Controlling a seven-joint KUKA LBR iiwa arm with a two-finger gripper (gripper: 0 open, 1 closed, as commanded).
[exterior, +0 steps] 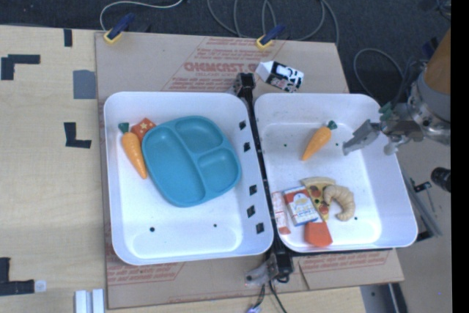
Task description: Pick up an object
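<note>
The right bin (366, 108) holds a small toy carrot (316, 141) near its middle. Toward its front lie a pizza slice (316, 190), a tan croissant (341, 201), a red and white box (299, 207) and an orange-red block (318, 234). My gripper (368, 146) hovers over the right side of this bin, to the right of the carrot and apart from it. Its two fingers are spread open with nothing between them.
The left bin (117, 216) holds a blue divided plate (192, 160), a second carrot (134, 152) and a small red piece (145, 127) at its left. A black and white object (280, 75) lies on the cardboard behind the bins. Cables loop at the back.
</note>
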